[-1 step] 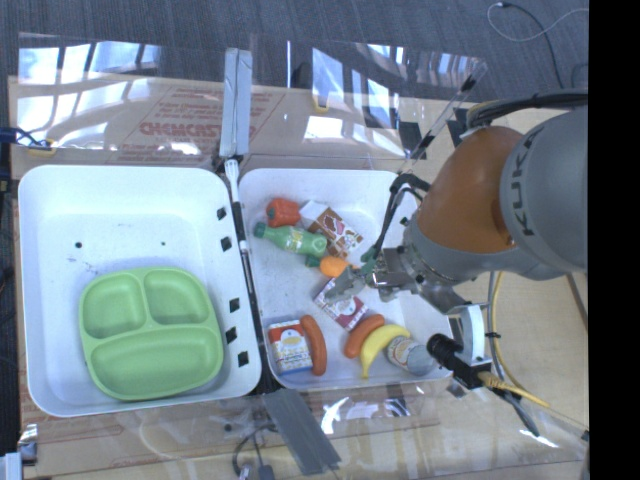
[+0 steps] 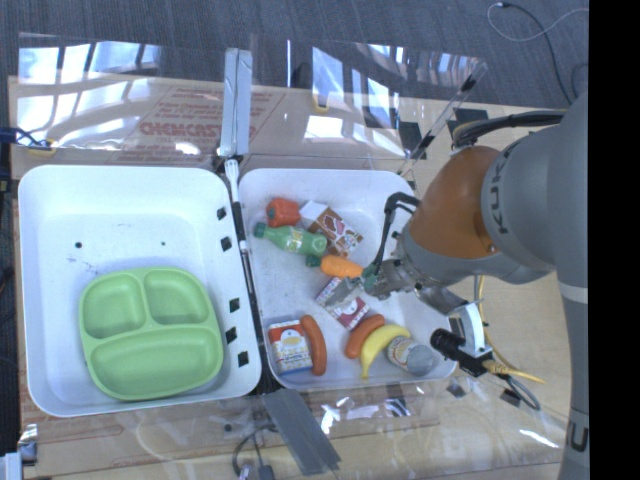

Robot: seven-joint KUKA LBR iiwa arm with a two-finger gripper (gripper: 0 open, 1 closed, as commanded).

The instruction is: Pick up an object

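The right bin (image 2: 300, 183) holds a jumble of toy food. A red pepper (image 2: 283, 210), a green bottle (image 2: 292, 239) and a small carton (image 2: 334, 228) lie at its far side. An orange carrot (image 2: 342, 266) sits mid-bin above a grey packet (image 2: 332, 291) and a red-and-white packet (image 2: 352, 311). My gripper (image 2: 374, 280) hangs low in the bin, just right of the carrot and the grey packet, close to or touching them. Nothing is visibly lifted.
Along the bin's near side lie a red-labelled box (image 2: 288, 348), a sausage (image 2: 317, 344), a second sausage (image 2: 364, 334), a banana (image 2: 381, 346) and a can (image 2: 411, 355). The left bin (image 2: 60, 198) carries a green divided plate (image 2: 150, 330). The arm's orange band (image 2: 450, 213) overhangs the right rim.
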